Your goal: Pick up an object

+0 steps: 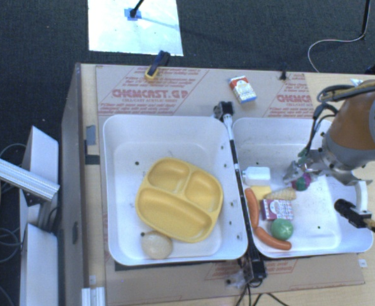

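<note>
Two white bins sit side by side. Over the right bin point(340, 231), the gripper point(298, 176) hangs low, touching a small purple-green object point(301, 183); whether its jaws are wide or narrow cannot be told. A yellow tray point(178, 198) fills the left bin point(127, 139).

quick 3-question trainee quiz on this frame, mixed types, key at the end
1. True or false: the yellow divided tray lies in the right bin.
2. Which thing lies nearest the claw? A) purple-and-green toy B) round beige ball C) green ball
3. Fill in: the red-and-white carton lies outside the bins, on the ____ sheet.

Key: 1 false, it lies in the left bin; 2 A; 3 cardboard.
</note>
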`<state>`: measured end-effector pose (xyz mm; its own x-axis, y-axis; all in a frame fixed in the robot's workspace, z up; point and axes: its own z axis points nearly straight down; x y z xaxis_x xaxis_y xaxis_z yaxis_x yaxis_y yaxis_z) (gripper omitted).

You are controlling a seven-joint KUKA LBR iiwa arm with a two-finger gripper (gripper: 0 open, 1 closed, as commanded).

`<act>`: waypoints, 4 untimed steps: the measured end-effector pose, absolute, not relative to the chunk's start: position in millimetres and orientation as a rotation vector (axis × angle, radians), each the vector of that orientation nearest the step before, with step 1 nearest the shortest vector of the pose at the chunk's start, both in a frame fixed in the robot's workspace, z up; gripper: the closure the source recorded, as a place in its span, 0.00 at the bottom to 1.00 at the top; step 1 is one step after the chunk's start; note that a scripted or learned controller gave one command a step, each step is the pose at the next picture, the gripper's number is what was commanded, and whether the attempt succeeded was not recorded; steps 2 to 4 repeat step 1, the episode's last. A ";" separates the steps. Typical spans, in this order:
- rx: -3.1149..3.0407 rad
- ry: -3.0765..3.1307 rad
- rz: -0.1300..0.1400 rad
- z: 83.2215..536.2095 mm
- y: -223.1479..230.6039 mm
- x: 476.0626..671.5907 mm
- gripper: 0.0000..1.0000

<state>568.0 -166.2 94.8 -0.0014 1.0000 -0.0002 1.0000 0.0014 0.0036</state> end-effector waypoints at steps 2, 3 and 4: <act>2.212 2.224 0.008 186.7 -108.3 653.2 1.00; 2.212 2.224 0.008 186.7 -108.3 653.2 1.00; 2.212 2.224 0.008 186.7 -108.3 653.2 1.00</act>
